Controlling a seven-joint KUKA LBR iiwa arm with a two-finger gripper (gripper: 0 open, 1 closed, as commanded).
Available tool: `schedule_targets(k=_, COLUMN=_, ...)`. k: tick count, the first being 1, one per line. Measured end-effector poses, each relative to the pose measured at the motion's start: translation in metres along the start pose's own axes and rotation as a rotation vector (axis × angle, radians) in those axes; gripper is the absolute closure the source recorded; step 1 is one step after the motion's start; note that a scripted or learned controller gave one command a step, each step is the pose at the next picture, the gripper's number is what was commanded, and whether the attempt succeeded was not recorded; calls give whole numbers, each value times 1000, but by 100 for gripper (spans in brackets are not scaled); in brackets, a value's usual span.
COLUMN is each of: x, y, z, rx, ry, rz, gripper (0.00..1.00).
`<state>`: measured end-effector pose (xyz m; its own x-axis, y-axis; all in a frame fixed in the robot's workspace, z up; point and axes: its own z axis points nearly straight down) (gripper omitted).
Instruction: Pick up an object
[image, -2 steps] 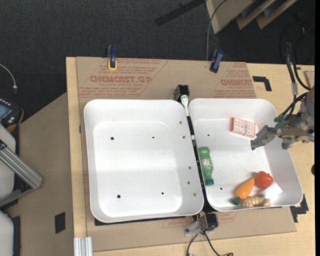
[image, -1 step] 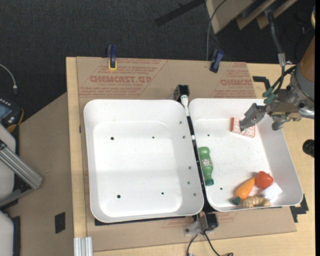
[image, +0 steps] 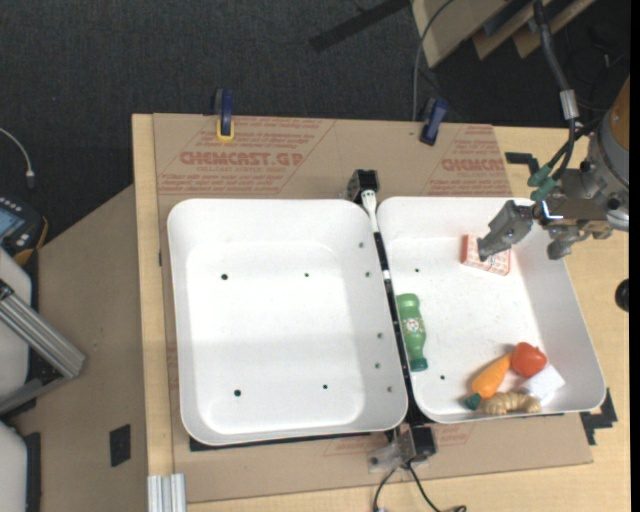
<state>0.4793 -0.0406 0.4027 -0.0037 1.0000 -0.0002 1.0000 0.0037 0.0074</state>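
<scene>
My gripper (image: 527, 243) hangs over the far right part of the right bin (image: 560, 290), open, with nothing between its fingers. Its left finger (image: 497, 238) is just above a small red and white box (image: 487, 257) lying on the bin floor; I cannot tell whether they touch. A green bottle (image: 409, 330) lies along the bin's left wall. In the near right corner sit an orange carrot-shaped toy (image: 490, 377), a red tomato-shaped toy (image: 528, 358), a beige knobbly piece (image: 510, 404) and a white piece (image: 546, 381).
The left bin (image: 200, 330) lies beside the right one, with a black divider strip (image: 382, 270) between them. Both rest on a cardboard sheet (image: 300, 150) held by blue clamps (image: 224, 108) at the back. Cables hang above the arm at the upper right.
</scene>
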Motion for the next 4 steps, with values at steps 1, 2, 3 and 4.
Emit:
schedule_targets(k=1, x=54, y=10, z=-38, rx=0, ry=1, rz=-2, gripper=0)
schedule_targets(k=2, x=109, y=1, z=-92, rx=-1, ry=2, rz=-3, gripper=0)
schedule_targets(k=3, x=136, y=-2, z=103, rx=25, ry=-3, rz=3, gripper=0)
schedule_targets(k=4, x=109, y=44, z=-4, rx=-7, ry=1, rz=7, gripper=0)
